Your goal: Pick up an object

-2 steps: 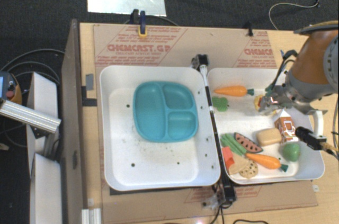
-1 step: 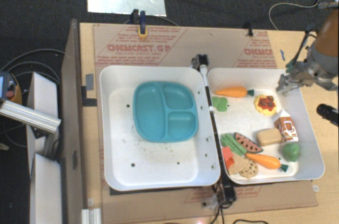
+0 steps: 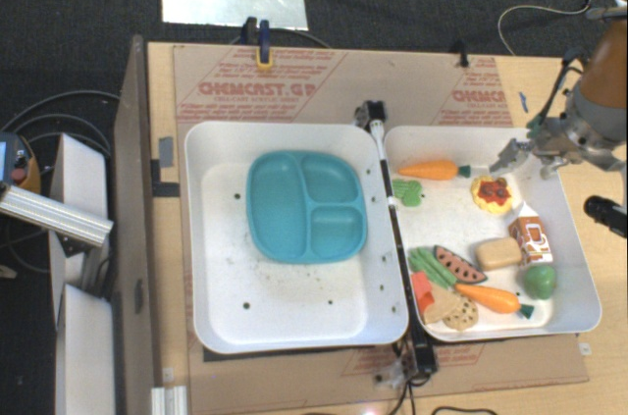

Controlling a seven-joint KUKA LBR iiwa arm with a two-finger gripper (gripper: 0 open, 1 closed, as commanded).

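Toy food lying scattered across the right bin (image 3: 579, 290), none of it lifted. Long carrot (image 3: 428, 171) resting near the bin's far left corner, green pepper (image 3: 408, 194) sitting just below it beside the divider. Round yellow tart (image 3: 492, 194) lying near the bin's middle, small carton (image 3: 531, 239) just beyond it toward the right wall. Bread piece (image 3: 498, 253) touching the carton's left side, green ball (image 3: 538, 281) sitting just below both. Watermelon slice (image 3: 458, 265) and green bean pods (image 3: 429, 265) lying side by side, second carrot (image 3: 488, 297) stretching under them, cookies (image 3: 451, 311) crowding the near left corner. Blue divided plate (image 3: 305, 207) sitting alone in the left bin (image 3: 221, 305), well apart from the food. Grey arm (image 3: 601, 99) reaching in from the right, jaws (image 3: 528, 155) hovering over the far right part of the right bin, above and beyond the tart, touching nothing. Spread of the jaws too blurred for telling; nothing showing between them. Both bins resting on a cardboard-topped desk (image 3: 294, 84).
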